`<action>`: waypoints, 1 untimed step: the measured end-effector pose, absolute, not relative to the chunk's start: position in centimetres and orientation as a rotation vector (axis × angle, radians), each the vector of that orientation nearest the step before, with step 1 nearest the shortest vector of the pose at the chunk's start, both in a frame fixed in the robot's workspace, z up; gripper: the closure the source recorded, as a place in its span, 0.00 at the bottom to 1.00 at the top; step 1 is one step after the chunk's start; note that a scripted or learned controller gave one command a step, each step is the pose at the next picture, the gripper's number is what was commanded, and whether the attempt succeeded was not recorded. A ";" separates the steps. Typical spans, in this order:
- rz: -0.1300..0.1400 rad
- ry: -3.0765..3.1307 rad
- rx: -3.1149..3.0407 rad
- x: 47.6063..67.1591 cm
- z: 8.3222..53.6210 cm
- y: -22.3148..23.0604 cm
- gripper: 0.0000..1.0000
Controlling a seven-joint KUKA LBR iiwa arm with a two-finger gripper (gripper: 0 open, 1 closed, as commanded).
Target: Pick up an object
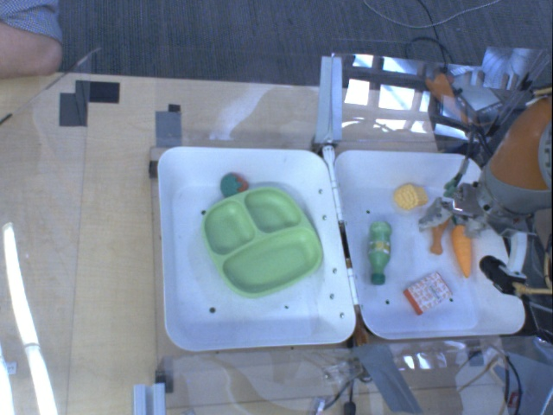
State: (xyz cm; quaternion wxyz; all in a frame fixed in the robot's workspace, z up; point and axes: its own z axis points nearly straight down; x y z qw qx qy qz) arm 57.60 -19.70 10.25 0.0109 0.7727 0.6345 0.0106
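Overhead, the grey arm (518, 158) with its orange band is reaching in over the right bin (380, 318), and the gripper (451, 214) is hanging low above that bin's far right part. Whether its tips are spread or pressed together cannot be told, since the metal parts are blurring into one another at this slant, and nothing is showing clearly between them.

Taking the right bin as the landmark: a carrot (462, 251) is lying on its floor just below the gripper, with a smaller orange piece (437, 237) sitting just to the carrot's left, almost under the tips. A yellow corn-like object (410, 197) is resting toward the bin's upper middle, left of the gripper and apart from it. A green bottle (378, 251) is lying lengthwise near the bin's left wall. A small red-and-white box (429, 292) is sitting tilted toward the bin's lower edge, between the bottle and the carrot.

Just left of the right bin, touching it along the shared edge, the left bin (186, 318) is holding a green divided plate (262, 240), and a small dark green and red object (233, 183) is lying against the plate's upper rim.
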 end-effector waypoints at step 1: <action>0.040 1.979 2.400 57.9 11.5 -19.6 1.00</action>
